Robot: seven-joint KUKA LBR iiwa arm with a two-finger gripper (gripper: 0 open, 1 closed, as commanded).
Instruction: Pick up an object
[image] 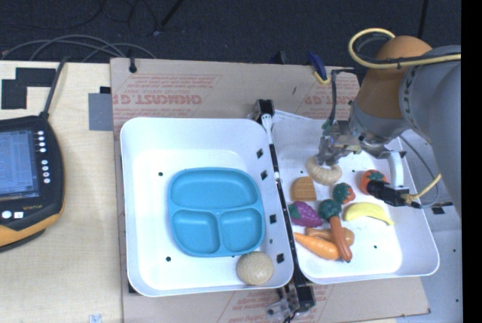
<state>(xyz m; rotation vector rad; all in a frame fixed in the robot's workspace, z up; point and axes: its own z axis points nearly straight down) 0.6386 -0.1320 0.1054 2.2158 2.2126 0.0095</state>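
Camera view: pale beige mushroom-shaped plastic toy (325,172) lies in the upper middle of the right white bin (422,257), directly under the gripper (329,152), which hangs low over it, seemingly touching its top; whether it is gripped cannot be told. Just below it: small tan bread-like piece (303,188), purple eggplant toy (305,213), dark green broccoli-like piece (329,208), orange carrots (324,245). To the right: yellow plastic banana (367,212), red tomato-like piece (371,181). Left white bin (143,239) holds a blue three-compartment tray (216,210) and a beige round ball (254,267) at its near edge. Black tablet-like pendant (26,171) sits well apart, far left.
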